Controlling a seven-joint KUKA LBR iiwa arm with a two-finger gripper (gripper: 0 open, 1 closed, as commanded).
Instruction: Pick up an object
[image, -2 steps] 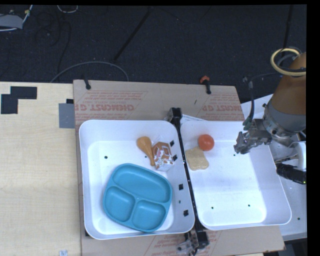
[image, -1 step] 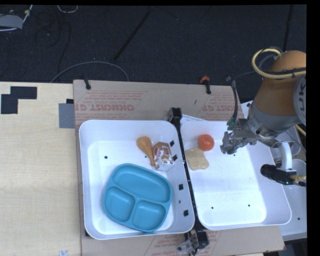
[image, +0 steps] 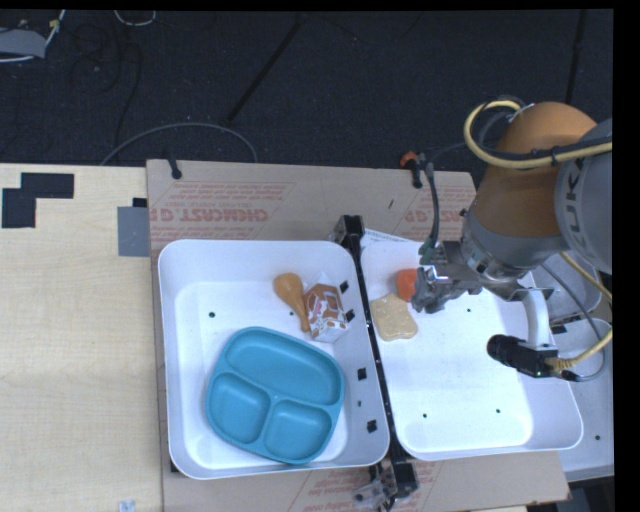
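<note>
Two bins are sitting side by side on the bench (image: 70, 330), the left bin (image: 180, 300) holding a divided tray (image: 275, 395) toward its near side, with a spoon-like utensil (image: 293, 296) and a small wrapped packet (image: 325, 310) lying just behind it, the packet just right of the utensil. In the right bin (image: 480, 420), a flat piece (image: 393, 318) is lying by the left wall, with a small round object (image: 405, 283) just behind it. The gripper (image: 430, 290) is hanging just right of that round object, possibly touching it.
</note>
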